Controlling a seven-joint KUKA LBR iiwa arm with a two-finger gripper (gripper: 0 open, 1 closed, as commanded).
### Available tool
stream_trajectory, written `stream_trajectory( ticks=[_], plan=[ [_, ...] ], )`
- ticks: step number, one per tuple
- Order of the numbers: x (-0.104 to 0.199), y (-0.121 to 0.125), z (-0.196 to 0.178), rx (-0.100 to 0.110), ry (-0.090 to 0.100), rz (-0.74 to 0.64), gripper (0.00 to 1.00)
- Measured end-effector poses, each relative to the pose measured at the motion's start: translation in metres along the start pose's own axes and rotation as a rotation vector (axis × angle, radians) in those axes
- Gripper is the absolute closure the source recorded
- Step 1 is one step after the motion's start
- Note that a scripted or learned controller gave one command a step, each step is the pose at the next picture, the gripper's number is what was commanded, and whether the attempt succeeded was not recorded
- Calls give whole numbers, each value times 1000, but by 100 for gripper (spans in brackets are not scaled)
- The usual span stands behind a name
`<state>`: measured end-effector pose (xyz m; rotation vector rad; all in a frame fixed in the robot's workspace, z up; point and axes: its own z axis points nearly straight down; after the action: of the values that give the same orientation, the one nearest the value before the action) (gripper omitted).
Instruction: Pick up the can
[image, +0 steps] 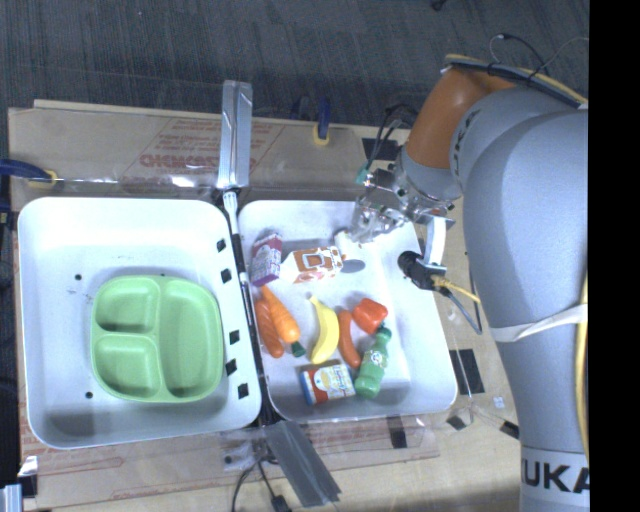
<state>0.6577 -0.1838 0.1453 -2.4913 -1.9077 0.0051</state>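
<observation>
The counter (120, 140) carries two white bins over brown cardboard, dark ribbed flooring beyond. The can (327, 383) lies on its side near the right bin (425, 345)'s front edge, beside a green bottle (372, 364). The end effector (368, 228) hovers over that bin's far end; its grip cannot be told. A green tray (157, 339) sits in the left bin (50, 300)

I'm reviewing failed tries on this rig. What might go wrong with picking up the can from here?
1. The can lies on its side, wedged against the green bottle and banana; the tool may snag those instead.
2. The can sits near the bin's front wall, far from the tool, leaving little room for descent.
</observation>
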Motion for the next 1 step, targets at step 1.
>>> stream_trajectory(
  ticks=[1],
  plan=[
    [98, -28, -67, -2, 1, 173, 100]
  ],
)
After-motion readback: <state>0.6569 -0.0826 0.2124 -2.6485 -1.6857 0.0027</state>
